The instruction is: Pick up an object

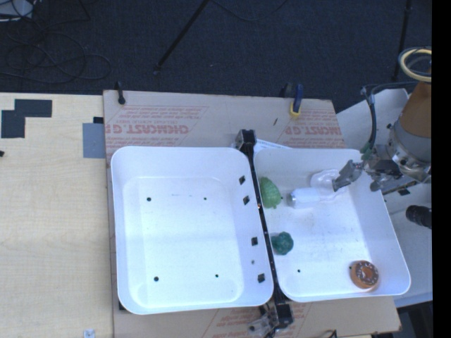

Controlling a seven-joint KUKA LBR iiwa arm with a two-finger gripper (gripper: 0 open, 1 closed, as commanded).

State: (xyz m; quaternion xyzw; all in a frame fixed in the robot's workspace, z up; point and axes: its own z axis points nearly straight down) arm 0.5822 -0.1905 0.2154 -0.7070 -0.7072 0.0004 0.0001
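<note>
Camera view: two white bins side by side, left bin [134, 224], right bin [391, 238]. Right bin holds four objects: one light green lump [269, 191] by divider, one dark green ball [282, 242] below it, one clear plastic bottle [313, 192] mid-bin, one orange round disc [364, 274] in near right corner. Gripper [363, 174] over right bin's right rim, fingers spread, nothing between them, just right of bottle.

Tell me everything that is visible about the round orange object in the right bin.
The round orange object looks like a small disc or ring lying flat, with an orange-brown rim and a paler, speckled centre. Its material is too small to tell. It rests on the floor of the right bin, in the near right corner, close to the wall. Nothing touches it: the dark green lump lies apart to its left, and the claw is far up the bin.
</note>
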